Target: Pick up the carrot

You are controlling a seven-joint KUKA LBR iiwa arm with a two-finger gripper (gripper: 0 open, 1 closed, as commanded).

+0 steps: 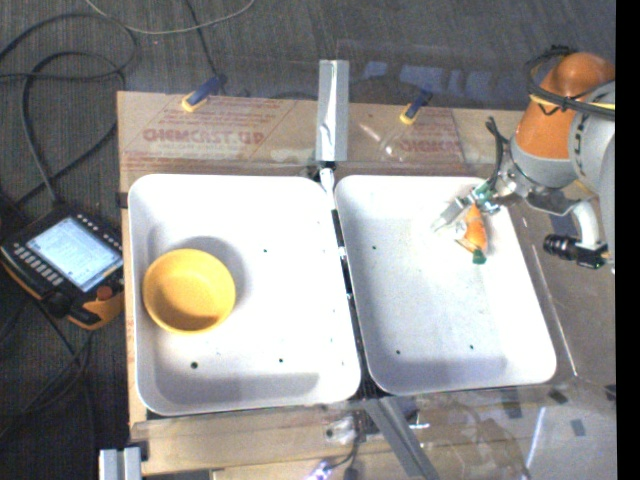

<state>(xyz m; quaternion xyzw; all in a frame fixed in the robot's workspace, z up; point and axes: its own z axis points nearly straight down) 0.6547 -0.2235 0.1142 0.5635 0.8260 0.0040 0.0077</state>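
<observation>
Dark carpet surrounds a brown bench point(250, 133) that carries 2 shallow white bins side by side, seen from above at a slant. Within the left bin point(290, 298), a yellow bowl point(189, 289) sits upright near the 9 o'clock wall, its opening facing up. At the bench's back edge, 2 clamps with yellow and blue grips point(200, 93) stand at about 11 and 1 o'clock, and a grey upright post point(332, 110) rises between the bins at 12 o'clock. A handheld control pendant point(62, 258) with a lit screen lies on the floor at 9 o'clock, cables looping away from it toward the top of the view. Over in the right bin point(440, 318), the carrot point(473, 232) lies toward the 1 o'clock corner, orange body with a small green tip pointing toward 5 o'clock. The grey arm with its orange band point(560, 108) reaches in from 3 o'clock, and the gripper point(472, 211) sits directly at the carrot's upper end. Its metal fingers point(452, 213) appear to touch the carrot, but at this size I cannot tell whether they are apart, together, or clamped on it.
</observation>
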